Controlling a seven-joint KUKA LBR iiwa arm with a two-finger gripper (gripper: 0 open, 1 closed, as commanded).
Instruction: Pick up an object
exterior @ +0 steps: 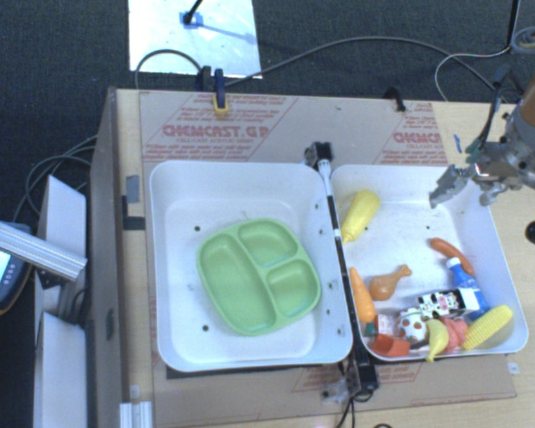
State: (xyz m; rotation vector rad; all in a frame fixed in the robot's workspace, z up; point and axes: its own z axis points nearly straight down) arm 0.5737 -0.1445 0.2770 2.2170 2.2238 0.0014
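Gripper [465, 184] spread open, holding nothing, at 2 o'clock over right bin [401, 169]. Nearest target: yellow corn [358, 214] at 10 o'clock there, probably light, stiff plastic, a bit slick; best pinched across its middle. Drumstick [390, 283], carrot [362, 295], bottle [465, 283] toward 6. Green tray [258, 275] in left bin [172, 216]

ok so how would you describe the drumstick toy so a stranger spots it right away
Look in the right bin, the one full of toy food. Near its middle lies the tan drumstick, just right of the orange carrot. It alone is brown, with a bulb and a thin handle.
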